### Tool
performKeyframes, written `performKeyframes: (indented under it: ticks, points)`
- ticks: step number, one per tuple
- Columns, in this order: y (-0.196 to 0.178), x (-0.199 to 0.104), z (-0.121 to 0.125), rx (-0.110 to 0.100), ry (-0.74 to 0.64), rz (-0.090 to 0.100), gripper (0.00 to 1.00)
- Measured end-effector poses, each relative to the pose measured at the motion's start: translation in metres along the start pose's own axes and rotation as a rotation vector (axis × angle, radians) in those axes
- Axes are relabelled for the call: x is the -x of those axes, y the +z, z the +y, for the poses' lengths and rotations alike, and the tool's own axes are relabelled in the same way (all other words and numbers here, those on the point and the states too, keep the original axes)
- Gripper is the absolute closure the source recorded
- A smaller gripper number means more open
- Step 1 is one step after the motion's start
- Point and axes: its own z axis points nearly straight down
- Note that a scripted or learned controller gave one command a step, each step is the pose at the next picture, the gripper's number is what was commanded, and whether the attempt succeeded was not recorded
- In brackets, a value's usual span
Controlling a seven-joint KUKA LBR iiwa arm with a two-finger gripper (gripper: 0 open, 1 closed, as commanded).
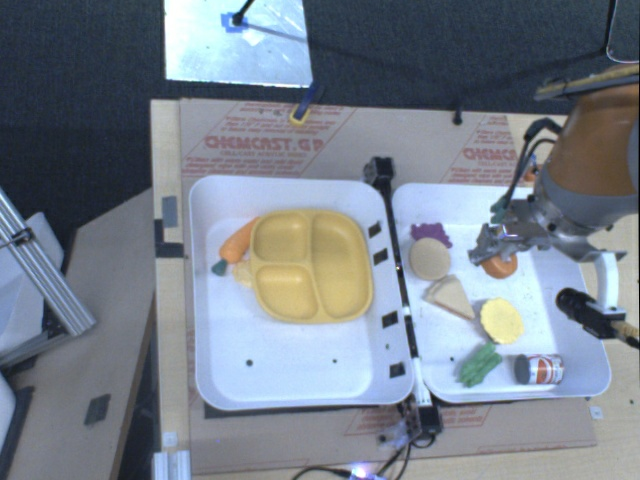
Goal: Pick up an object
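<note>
I see the gripper (497,249) low in the right bin (590,368), right over an orange object (499,265) that it mostly hides; I cannot tell how its fingers stand, nor whether they touch it. The carrot (237,240) in the left bin (220,368) is partly tucked behind the yellow plate (305,265); the arm (595,158) is cut off at the right edge.

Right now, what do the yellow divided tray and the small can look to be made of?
Yellow tray: likely molded plastic, matte with soft sheen; rounded, uniform compartments. Small can, lying in the right bin: maybe metal or a plastic toy; grey end, red-and-white label. Too small to tell.
</note>
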Motion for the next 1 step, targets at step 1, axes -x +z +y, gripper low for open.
performKeyframes:
  ticks: [1]
  points:
    - [0.0138, -0.0393, -0.0232, -0.002, -0.001, 0.000, 1.00]
